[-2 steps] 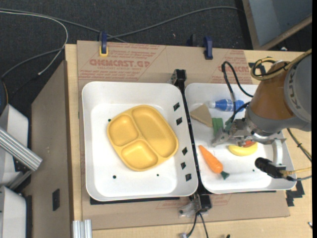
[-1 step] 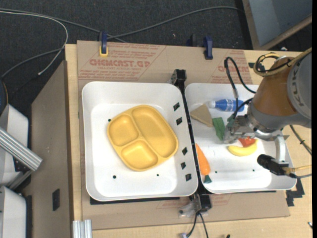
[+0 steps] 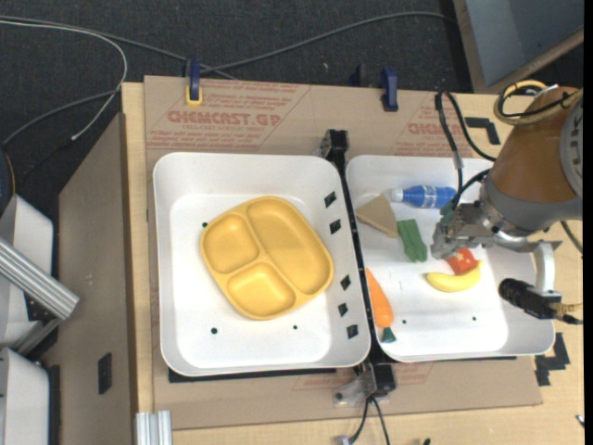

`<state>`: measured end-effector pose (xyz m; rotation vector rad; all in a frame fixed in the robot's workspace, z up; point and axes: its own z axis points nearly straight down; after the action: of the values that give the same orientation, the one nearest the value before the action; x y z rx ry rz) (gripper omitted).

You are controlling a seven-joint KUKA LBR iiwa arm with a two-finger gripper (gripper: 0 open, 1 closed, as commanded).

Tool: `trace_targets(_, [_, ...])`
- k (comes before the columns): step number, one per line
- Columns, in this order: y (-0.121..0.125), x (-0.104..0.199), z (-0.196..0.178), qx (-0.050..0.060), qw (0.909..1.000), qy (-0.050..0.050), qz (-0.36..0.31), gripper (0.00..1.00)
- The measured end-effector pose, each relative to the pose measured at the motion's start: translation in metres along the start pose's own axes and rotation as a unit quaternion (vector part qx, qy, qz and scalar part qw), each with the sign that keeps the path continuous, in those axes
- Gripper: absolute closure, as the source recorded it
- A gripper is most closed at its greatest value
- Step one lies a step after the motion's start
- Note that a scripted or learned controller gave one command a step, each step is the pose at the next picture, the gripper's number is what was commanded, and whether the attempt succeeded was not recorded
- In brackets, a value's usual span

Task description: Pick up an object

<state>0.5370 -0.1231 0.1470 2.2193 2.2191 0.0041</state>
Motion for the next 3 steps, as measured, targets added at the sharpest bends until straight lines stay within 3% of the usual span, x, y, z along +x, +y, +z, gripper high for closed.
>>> trace_targets(2, [-0.004,-0.001,-0.093,-0.001,1.0000,0.000,-0.001,1.00])
trace_targets(3, [0.006,0.056,-0.081,0.003,1.0000,0.002,-0.003,1.00])
